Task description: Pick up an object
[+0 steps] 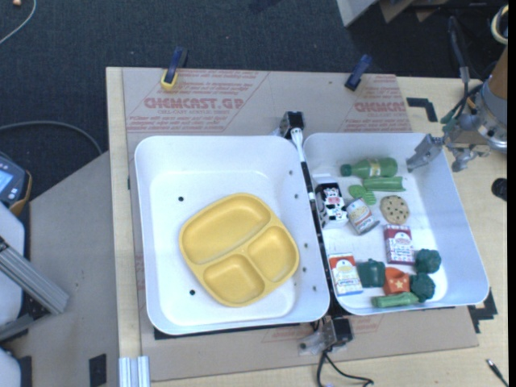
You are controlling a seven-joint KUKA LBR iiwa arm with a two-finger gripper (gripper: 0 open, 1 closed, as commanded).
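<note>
Arm seen entering at right edge, upper half of frame; gripper (442, 153) placed over the upper right rim of the right bin (459, 216). Jaws seen slightly parted, nothing between them. One grey finger (422, 153) is seen angled toward the bin; the other is partly cut off by wrist clutter, so exact gap is hard to judge.

Open room: right strip of right bin is bare white along the wall, as is its upper left corner. Items are packed toward centre and lower part, most touching or just beside each other.

Right bin contents: green bottle (371, 168) at top, green pod (380, 183) just below it, cookie (394, 209), small can (359, 216) tilted, cow-print carton (330, 201) by the left wall, two red-and-white boxes (398, 244) (344, 274), broccoli (425, 260), dark green lumps and a red piece (396, 280) near the lower edge, hard to identify.

Left bin (153, 216) is occupied by a yellow three-compartment tray (239, 248), set at a slant, white margin left all round.

Both bins are carried on a tabletop (129, 103) with a printed brown sheet, held by two clamps (172, 69) at the top edge.
</note>
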